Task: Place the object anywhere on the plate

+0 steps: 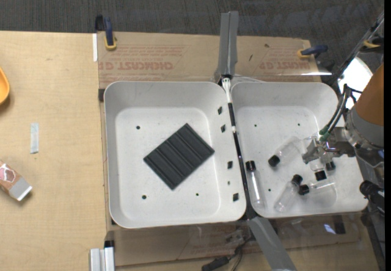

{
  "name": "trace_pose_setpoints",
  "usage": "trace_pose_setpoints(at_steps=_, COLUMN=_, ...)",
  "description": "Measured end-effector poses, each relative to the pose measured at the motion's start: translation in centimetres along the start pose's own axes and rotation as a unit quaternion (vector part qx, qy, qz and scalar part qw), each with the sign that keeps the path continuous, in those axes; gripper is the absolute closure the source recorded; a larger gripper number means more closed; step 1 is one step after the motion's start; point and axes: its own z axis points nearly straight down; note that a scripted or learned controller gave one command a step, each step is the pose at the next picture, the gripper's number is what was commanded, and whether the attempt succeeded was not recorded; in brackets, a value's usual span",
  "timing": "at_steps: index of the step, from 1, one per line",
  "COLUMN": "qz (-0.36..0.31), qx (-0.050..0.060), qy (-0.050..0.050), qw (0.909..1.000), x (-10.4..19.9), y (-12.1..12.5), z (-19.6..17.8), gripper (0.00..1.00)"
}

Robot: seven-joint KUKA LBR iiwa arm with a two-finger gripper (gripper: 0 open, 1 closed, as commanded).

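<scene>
Tabletop (pixel 49 80), tan, carries two white bins side by side. Landmark: the left bin (pixel 122 202).

Left bin holds the plate (pixel 179 155), a dark ribbed slab lying flat and turned cornerwise near the bin's middle, nothing on it. Probably set there as an open target, well apart from the clutter.

Right bin (pixel 275 96), touching the left bin's right wall, holds several small clear vials with black caps. One vial (pixel 252 183) lies along the wall nearest the left bin; another (pixel 275 158) lies a little further right; more sit at the far right, in a loose cluster.

Arm (pixel 371 102) reaches in from beyond the right bin. Hand (pixel 322 155) is low over the far-right cluster; cannot tell its state, as glare and clutter mask it.

Object is likely one of those vials, but which one is not clear. All lie in the right bin, none on the plate. Judged: grasp stage, transfer not begun.
</scene>
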Motion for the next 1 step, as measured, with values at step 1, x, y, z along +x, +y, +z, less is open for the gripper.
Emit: trace_pose_setpoints(at_steps=1, qz=-0.049, qx=0.001, qy=0.000, qw=0.9988, x=10.36, y=0.62, z=0.45, gripper=1.00)
